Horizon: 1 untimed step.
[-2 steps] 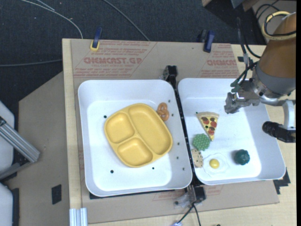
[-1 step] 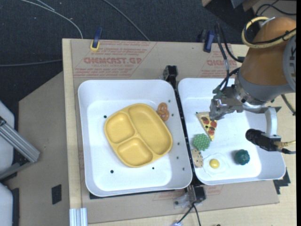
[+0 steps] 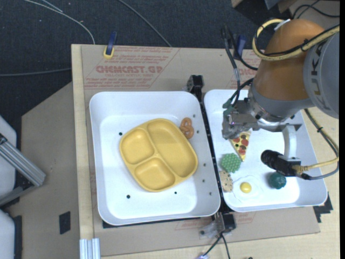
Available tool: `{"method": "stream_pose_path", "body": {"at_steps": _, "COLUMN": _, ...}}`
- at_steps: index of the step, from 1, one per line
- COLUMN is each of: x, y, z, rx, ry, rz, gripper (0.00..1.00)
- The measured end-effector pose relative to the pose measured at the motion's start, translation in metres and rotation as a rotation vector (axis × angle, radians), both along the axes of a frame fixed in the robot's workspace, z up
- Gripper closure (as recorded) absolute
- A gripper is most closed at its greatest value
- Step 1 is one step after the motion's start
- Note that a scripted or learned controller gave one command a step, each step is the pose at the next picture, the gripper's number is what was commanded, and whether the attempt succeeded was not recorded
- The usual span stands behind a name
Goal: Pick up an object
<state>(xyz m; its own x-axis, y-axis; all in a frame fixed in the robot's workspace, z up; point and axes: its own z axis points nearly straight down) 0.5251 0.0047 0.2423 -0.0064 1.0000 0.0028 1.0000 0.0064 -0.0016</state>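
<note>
- gripper (image 3: 236, 127) hangs low over the back left part of the right bin (image 3: 280, 203), directly above the top edge of a toy pizza slice (image 3: 241, 143).
- whether its fingers are open or closed cannot be told from this angle; the wrist body hides them, and nothing can be seen held between them.
- the pizza slice lies flat on the bin floor, point toward the front, and looks like the likeliest target.
- just in front of it sit a green broccoli-like piece (image 3: 230, 162), a speckled cracker (image 3: 227, 182) by the bin's left wall, a toy fried egg (image 3: 246, 187) and a dark teal piece (image 3: 277, 181).
- the left bin (image 3: 108, 144) holds a yellow divided plate (image 3: 157, 154) with a small pretzel (image 3: 187, 127) at its back right rim, well apart from the arm.
- step in hand, as a judgement: the approach or descent onto the slice, with no lift shown yet.
- the next move calls for getting the fingers either side of a thin, flat piece and closing firmly before rising off the bench; a low slice like this could easily slip out, and the broccoli piece is close enough to be nudged.
</note>
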Motion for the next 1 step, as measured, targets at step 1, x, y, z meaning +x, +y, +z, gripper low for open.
{"method": "stream_pose_path", "body": {"at_steps": 1, "x": -0.0042, "y": 0.0522, "z": 0.0028, "rx": -0.001, "ry": -0.002, "rz": 0.0, "gripper": 1.0}}
